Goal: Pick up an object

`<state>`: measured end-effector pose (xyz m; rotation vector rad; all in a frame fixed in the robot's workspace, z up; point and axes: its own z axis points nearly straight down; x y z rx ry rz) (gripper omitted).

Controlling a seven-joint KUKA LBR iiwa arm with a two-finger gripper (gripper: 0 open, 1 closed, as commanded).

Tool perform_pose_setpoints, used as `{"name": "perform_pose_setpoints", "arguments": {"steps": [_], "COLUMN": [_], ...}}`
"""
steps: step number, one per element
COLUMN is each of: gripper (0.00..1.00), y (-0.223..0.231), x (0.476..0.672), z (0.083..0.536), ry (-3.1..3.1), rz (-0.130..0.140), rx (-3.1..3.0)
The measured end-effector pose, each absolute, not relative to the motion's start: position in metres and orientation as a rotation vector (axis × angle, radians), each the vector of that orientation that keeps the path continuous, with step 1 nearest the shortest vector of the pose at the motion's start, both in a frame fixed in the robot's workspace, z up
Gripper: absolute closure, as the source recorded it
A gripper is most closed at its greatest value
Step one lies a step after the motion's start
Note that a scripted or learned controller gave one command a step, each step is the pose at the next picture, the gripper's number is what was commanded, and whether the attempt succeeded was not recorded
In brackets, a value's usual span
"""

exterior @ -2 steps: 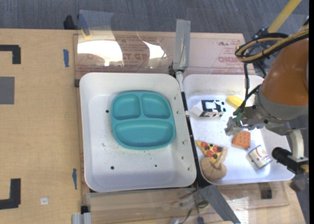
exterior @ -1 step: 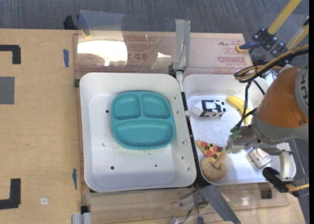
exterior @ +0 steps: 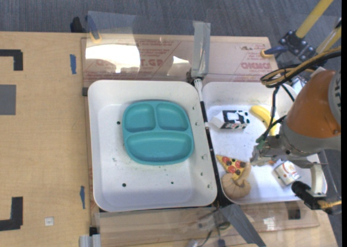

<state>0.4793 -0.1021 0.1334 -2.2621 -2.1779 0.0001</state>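
you see five things in the right bin point(exterior: 238, 91): one black-and-white carton point(exterior: 232, 119) at its middle, one banana point(exterior: 261, 114) right of the carton, one pizza slice point(exterior: 232, 165), one tan ball point(exterior: 237, 186), one small white piece point(exterior: 286, 171). the gripper point(exterior: 264, 153) hangs just right of the pizza slice; you cannot tell its fingers' state. one teal divided plate point(exterior: 158, 131) sits in the left bin point(exterior: 103, 148).

Two bins point(exterior: 103, 132), one teal plate point(exterior: 158, 131), five toys point(exterior: 232, 165).

Open floor in my right bin point(exterior: 217, 93) centre, milk carton point(exterior: 231, 119) behind, pizza slice point(exterior: 232, 165) and bun point(exterior: 237, 186) crowding the near-left corner
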Motion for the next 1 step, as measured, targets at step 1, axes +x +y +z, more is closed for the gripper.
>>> {"name": "perform_pose_setpoints", "arguments": {"steps": [1], "gripper": [1.0], "y": [-0.131], "x": [0.4808], "z": [0.0879], "ry": [-1.813], "rz": [-0.007], "rx": [-2.564]}}
